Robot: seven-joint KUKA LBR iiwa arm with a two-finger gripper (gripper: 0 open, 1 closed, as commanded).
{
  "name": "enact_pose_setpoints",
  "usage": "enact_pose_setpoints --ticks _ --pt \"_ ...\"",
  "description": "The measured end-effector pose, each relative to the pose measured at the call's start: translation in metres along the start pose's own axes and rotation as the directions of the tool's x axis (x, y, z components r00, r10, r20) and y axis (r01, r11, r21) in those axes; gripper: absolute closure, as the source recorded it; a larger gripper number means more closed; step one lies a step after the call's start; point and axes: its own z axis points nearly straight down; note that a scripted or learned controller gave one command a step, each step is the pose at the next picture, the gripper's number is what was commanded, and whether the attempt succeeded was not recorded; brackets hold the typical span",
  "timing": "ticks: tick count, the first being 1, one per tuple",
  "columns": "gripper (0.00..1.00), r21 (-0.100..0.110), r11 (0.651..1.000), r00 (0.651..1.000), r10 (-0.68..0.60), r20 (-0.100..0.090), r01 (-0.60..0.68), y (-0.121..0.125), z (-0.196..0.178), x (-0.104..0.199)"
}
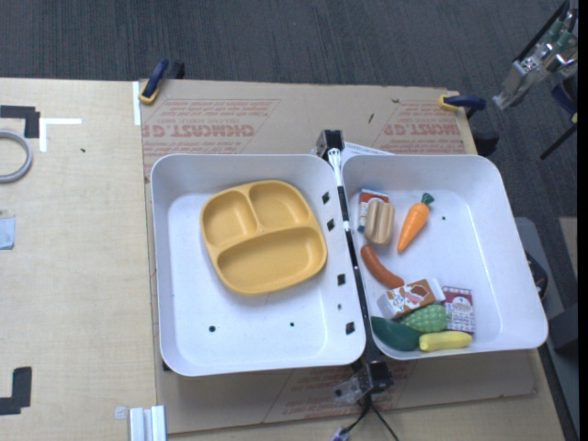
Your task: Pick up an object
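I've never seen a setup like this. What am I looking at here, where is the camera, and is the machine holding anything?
One camera looks down at a slant on a bench. On it sit two shallow white bins: the left bin holds a yellow divided plate, and the right bin holds toy food, including a carrot, a sausage, a corn cob and small boxes. The metal part at the top right seems to belong to the robot arm, which reaches in from that side. It is high above the bins, and nothing appears lifted out.

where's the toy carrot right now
The carrot lies in the right-hand bin of the camera view, in its upper half, tilted with the green top up, just right of the hot dog bun.
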Motion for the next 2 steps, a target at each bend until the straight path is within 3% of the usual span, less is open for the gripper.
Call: enact_pose_setpoints --ticks 2 --pt "1.0 -0.003 1.0 1.0 -0.004 0.005 0.004 0.002 -0.0188 -0.0007"
